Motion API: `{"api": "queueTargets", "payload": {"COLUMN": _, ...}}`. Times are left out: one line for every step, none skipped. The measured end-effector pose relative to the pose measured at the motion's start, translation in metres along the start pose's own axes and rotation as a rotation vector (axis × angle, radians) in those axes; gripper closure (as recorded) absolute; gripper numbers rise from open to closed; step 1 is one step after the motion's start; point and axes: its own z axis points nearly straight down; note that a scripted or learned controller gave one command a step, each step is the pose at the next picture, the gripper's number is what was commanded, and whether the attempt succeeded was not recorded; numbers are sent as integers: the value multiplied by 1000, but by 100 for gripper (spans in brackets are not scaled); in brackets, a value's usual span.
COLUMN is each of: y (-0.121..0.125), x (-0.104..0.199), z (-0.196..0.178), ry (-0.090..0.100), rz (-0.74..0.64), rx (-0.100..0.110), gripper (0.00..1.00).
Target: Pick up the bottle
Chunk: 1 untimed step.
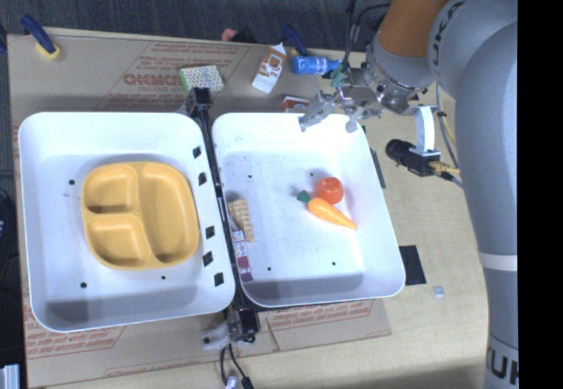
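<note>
A small blue bottle [310, 66] lies on its side on the cardboard behind the right bin [378, 229], outside it. My gripper [332, 121] hangs over the far rim of that bin, a little in front of and to the right of the bottle. Its two grey fingers are spread open with nothing between them. The grey arm with its orange band [422, 9] reaches in from the upper right.
In the right bin lie an orange carrot [332, 214], a red tomato [329, 189] and a tan waffle piece [239, 218]. The left bin [35, 202] holds a yellow divided plate [141, 213]. A small carton [268, 70] and a patterned block [201, 77] lie behind the bins.
</note>
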Motion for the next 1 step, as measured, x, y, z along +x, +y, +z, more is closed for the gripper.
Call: {"api": "queueTargets", "payload": {"y": 0, "x": 1, "z": -10, "ry": 0, "rz": -5, "rx": 2, "gripper": 100}}
